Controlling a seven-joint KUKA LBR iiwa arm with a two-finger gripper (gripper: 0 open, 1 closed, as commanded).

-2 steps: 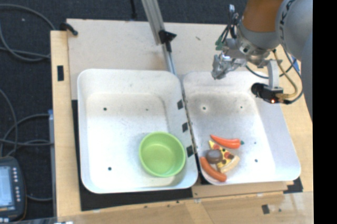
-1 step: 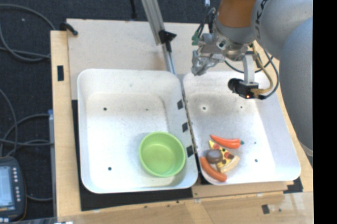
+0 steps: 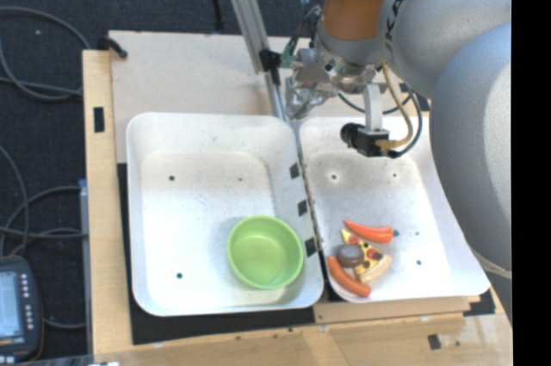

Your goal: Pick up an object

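Observation:
A green bowl (image 3: 265, 251) sits in the left bin (image 3: 172, 183) near its front right corner. In the right bin (image 3: 379, 183), at the front left, lies a cluster of toy food: an orange-red carrot-like piece (image 3: 368, 231), a second orange piece (image 3: 347, 276), a brown-grey round piece (image 3: 349, 253) and a yellow slice (image 3: 374, 264). The gripper (image 3: 303, 100) hangs high over the back end of the divider between the bins, well behind the food and the bowl. Nothing is visible held under it.
A slanted aluminium rail (image 3: 245, 11) rises from the back of the bench beside the wrist. The large grey arm covers the right side of the view. Cables (image 3: 405, 110) loop below the wrist over the right bin's back. A black device (image 3: 17, 304) lies at the lower left.

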